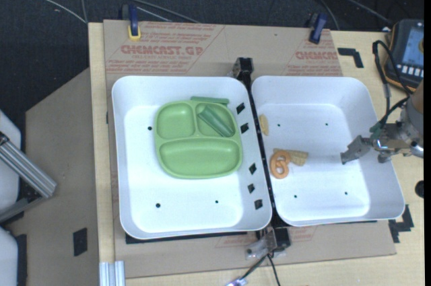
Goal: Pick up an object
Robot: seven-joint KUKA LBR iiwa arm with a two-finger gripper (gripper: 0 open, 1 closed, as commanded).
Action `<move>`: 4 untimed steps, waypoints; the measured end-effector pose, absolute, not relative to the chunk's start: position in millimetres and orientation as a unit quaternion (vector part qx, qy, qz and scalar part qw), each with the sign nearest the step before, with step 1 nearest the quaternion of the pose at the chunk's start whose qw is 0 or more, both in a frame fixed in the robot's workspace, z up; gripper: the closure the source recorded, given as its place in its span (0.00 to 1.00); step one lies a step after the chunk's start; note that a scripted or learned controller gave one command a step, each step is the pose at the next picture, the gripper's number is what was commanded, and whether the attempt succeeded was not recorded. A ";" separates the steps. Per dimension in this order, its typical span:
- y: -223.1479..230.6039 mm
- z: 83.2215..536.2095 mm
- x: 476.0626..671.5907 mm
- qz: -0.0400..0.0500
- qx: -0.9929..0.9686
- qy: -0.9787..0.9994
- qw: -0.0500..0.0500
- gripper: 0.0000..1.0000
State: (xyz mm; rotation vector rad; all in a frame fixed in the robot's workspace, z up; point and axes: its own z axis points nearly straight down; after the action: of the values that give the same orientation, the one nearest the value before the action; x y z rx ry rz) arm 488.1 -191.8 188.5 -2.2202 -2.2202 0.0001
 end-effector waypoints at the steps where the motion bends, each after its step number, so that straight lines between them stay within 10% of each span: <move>1: -186.1 126.2 485.2 0.001 -0.707 -0.707 0.004 0.00; 2: -185.3 82.3 484.6 0.001 -0.707 -0.707 0.003 0.00; 3: -185.8 95.6 485.6 0.000 -0.707 -0.707 0.001 1.00; 4: -178.5 142.3 482.5 -0.001 -0.707 -0.707 -0.001 1.00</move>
State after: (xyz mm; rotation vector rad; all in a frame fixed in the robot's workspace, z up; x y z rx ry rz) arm 482.5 -178.5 142.3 -2.2223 -2.2247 -0.0027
